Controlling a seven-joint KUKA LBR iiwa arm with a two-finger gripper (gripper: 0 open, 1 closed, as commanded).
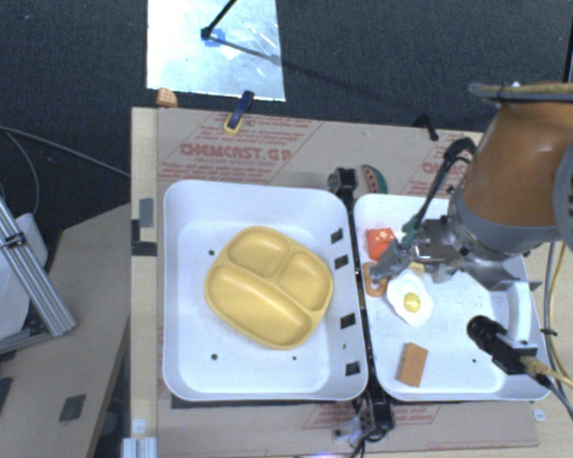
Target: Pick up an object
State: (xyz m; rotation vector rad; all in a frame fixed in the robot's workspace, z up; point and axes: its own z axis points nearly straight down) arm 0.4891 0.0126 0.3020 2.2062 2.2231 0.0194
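In the right bin lie a toy fried egg, an orange-red block and a brown rectangular piece. My gripper hangs low over the bin's left part, between the orange-red block and the egg, just above the egg's upper left edge. Nothing shows between the fingers. The arm's orange band and grey wrist cover the bin's upper right part.
The left bin holds a yellow divided plate. A black-clipped divider runs between the bins. Behind the bins on the cardboard lie a blue-yellow tool and a small dark object.
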